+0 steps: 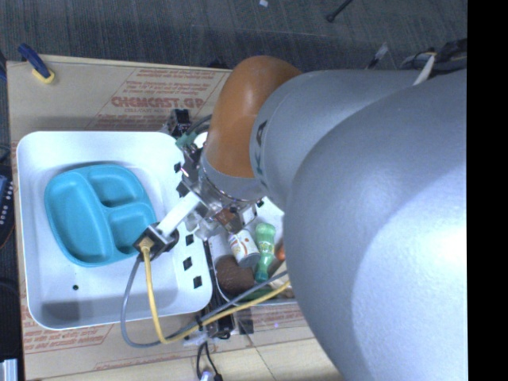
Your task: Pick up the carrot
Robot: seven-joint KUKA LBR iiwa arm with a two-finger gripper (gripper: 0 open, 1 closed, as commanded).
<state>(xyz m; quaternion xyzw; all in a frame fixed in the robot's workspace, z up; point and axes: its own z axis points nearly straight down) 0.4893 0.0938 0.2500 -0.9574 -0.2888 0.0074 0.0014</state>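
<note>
The grey arm (381, 213) is nearest the lens. Its bulk reaches in from the right and hides most of the right-hand white bin (200, 280). Its orange band (242, 117) sits just above the gripper (216, 215), which hangs low over the strip where the two bins meet. The wrist hides the claw's working end, so I cannot tell whether it is open or closed, and nothing can be seen held in it.

The carrot (280, 254) shows as a thin orange sliver to the lower right of the gripper. It lies in the right bin, pressed against the edge of the arm's outline, with most of it hidden. It is near the gripper but not under it. Between the two lies a small bottle with a green cap (255, 243), tilted, just beside the carrot on its left. Directly below the gripper is a dark brown rounded object (230, 275).

To the gripper's left is the left-hand bin (32, 236), holding a blue divided tray (95, 213). A white bracket (173, 221) runs from the gripper toward that tray's right edge. From its black end a yellow cable (149, 292) and a grey cable (125, 312) loop downward. Far to the gripper's upper left, a blue clamp (36, 62) lies at the corner of the printed cardboard sheet (119, 94) beneath the bins.
</note>
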